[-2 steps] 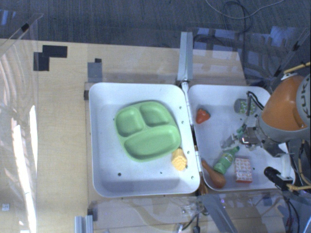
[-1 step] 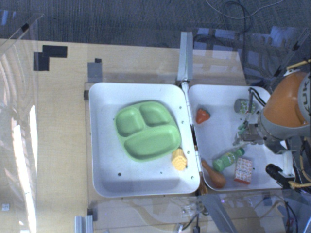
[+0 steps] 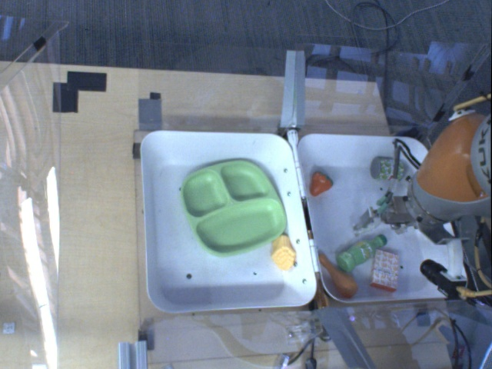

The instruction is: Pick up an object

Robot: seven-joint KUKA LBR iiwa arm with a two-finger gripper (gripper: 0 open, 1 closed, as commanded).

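Observation:
My gripper (image 3: 374, 214) hangs low over the middle of the right bin (image 3: 338, 152), under the orange-banded wrist (image 3: 453, 167). Just below it a green bottle (image 3: 358, 254) lies on its side. A red and white box (image 3: 385, 270) rests to the bottle's right. Against the bin's front-left corner lies an orange-brown carrot-shaped piece (image 3: 338, 276). A small red item (image 3: 320, 182) sits near the divider, left of the gripper. Behind the gripper, at the bin's back, stands a grey can (image 3: 382, 167). Nothing shows as held.
The left bin (image 3: 165, 283) holds a green divided plate (image 3: 233, 206) and a yellow corn piece (image 3: 284, 253) by its right wall. A metal bar (image 3: 294, 91) runs back from the divider. Black cables (image 3: 403, 154) trail beside the wrist.

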